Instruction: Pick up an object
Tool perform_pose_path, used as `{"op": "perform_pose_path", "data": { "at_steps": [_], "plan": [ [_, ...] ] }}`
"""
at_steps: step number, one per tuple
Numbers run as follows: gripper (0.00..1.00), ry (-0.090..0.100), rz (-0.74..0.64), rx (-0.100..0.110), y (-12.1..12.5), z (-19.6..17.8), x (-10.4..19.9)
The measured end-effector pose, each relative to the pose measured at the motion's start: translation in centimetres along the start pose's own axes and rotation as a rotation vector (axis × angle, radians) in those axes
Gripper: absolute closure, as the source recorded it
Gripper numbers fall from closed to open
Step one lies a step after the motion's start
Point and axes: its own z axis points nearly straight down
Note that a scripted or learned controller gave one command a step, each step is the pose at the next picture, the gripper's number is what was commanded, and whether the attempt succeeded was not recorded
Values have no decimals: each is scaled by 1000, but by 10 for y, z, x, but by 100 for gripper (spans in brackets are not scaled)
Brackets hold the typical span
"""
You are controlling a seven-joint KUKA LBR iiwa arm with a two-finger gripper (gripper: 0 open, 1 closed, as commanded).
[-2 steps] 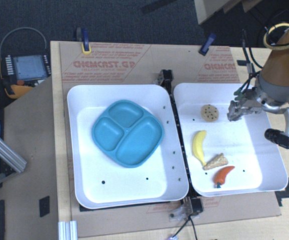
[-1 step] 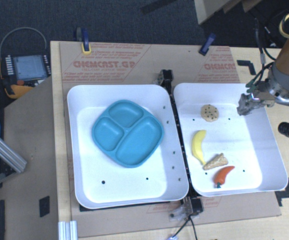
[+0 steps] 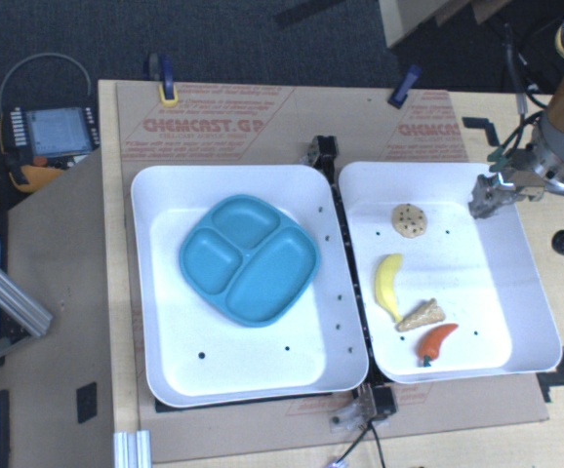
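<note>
In the right bin (image 3: pixel 516 261) lie a round cookie (image 3: pixel 410 220), a yellow banana (image 3: pixel 388 283), a tan wedge of bread (image 3: pixel 422 315) and a red chili pepper (image 3: pixel 437 341). My gripper (image 3: pixel 487 199) hangs over the bin's upper right corner, well to the right of the cookie and apart from every object. Nothing shows between its tips.
A blue divided plate (image 3: pixel 250 258) lies in the left bin (image 3: pixel 165 339). Clamps stand at the board's far edge (image 3: pixel 168 92) and between the bins (image 3: pixel 322 151). A pendant with a screen (image 3: pixel 56 131) sits off the bench at upper left.
</note>
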Motion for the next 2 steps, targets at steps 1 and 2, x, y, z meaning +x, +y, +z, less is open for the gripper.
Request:
{"op": "perform_pose_path", "data": {
  "at_steps": [1,2],
  "plan": [
    [100,3,-2,7,-7,9,48],
    [100,4,-5,7,-11,17,108]
  ]
}}
